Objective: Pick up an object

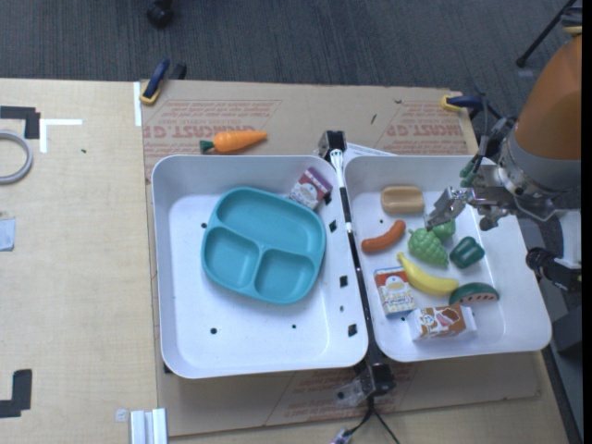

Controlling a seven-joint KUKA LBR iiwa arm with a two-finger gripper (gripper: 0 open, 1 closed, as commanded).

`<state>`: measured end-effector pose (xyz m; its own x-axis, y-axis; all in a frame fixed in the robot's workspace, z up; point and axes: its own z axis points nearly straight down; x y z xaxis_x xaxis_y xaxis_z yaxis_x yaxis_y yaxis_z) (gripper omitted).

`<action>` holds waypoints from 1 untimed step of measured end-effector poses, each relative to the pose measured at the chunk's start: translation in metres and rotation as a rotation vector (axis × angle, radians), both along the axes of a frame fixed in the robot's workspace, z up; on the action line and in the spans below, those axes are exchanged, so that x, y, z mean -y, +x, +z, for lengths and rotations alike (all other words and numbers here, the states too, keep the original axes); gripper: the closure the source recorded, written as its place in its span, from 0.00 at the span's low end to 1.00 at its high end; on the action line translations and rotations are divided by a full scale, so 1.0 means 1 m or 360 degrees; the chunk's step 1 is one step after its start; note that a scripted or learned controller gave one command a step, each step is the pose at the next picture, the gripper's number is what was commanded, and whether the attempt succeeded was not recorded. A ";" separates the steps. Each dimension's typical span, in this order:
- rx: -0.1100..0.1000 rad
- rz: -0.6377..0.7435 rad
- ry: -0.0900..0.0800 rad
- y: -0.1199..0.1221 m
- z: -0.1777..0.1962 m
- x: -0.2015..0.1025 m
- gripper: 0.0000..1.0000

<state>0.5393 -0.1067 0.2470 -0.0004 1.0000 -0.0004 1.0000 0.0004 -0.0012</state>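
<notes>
My gripper hangs over the right bin, reaching in from the right. It is just above and to the right of a bumpy green toy vegetable. Beside that lie a green pepper, a yellow banana and a watermelon slice. A tan bread piece and an orange-red sausage lie to the gripper's left. Two small cartons lie nearer the front. I see nothing held by the gripper.
The left bin holds a teal divided plate and a small packet at its back right corner. An orange carrot lies on the cardboard behind the left bin. The wall between the bins runs down the middle.
</notes>
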 end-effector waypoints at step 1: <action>-0.0001 -0.0318 0.0001 -0.003 -0.118 -0.013 0.00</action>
